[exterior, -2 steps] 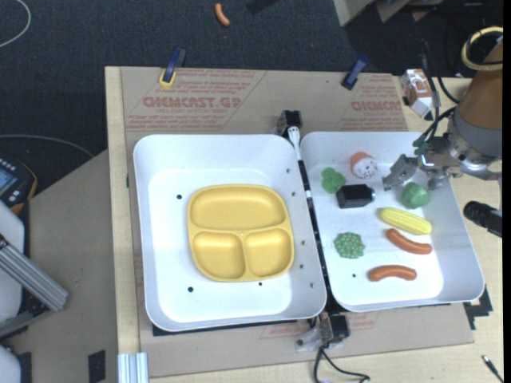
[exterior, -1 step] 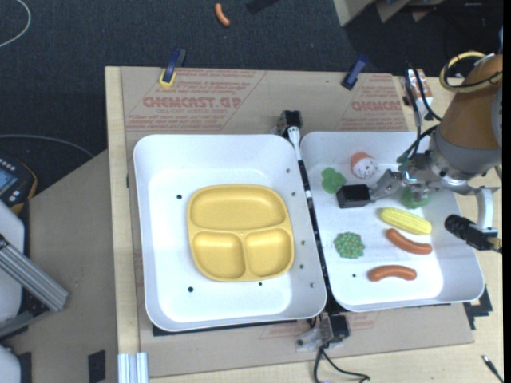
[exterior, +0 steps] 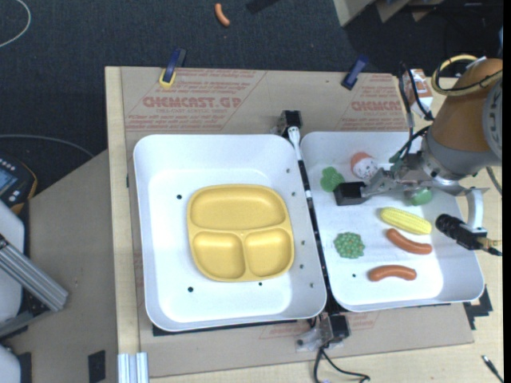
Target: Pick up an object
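My gripper (exterior: 348, 191) reaches in from the right and hangs low over the upper left part of the right bin (exterior: 455, 286). Its black tip sits just below a green leafy toy (exterior: 330, 177) and left of a white and red ball (exterior: 363, 166). Lower in the same bin lie a green broccoli piece (exterior: 348, 245), a yellow corn cob (exterior: 406, 220) and two sausages (exterior: 409, 241) (exterior: 391, 274). Another green piece (exterior: 421, 196) is partly hidden under the wrist. I see nothing held at the tip.
The left bin (exterior: 160, 214) holds a yellow divided plate (exterior: 238, 231). A black divider (exterior: 307, 206) runs between the two bins. Cables and a black connector (exterior: 459, 230) hang at the right bin's right side. The grey and orange arm (exterior: 467, 126) covers the upper right.
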Motion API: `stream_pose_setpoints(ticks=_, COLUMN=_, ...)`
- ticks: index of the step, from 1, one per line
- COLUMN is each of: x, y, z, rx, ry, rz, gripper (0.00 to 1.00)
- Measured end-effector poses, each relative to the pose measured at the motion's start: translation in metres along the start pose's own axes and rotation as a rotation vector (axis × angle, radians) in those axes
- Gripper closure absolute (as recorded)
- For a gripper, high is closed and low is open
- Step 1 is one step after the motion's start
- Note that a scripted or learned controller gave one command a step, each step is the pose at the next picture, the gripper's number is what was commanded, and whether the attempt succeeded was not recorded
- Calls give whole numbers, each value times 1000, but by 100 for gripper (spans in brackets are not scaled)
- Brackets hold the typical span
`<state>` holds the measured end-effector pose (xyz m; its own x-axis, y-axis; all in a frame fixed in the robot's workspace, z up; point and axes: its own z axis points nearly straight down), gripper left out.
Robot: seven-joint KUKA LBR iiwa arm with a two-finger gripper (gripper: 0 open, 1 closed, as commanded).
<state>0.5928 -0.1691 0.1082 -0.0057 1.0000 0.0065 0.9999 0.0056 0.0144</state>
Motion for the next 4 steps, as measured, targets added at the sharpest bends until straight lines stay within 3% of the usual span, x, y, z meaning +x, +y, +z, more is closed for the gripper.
stream_pose_setpoints(ticks=1, x=-3, y=-1, z=-8, rx=2, ry=-7, rz=1, gripper=100)
stream_pose_setpoints(ticks=3, x=-7, y=-3, z=-121, rx=6, ry=-10, rz=5, gripper=100)
stream_pose_setpoints(ticks=4, x=49, y=13, z=-109, rx=13, ry=-5, rz=-1, gripper=100)
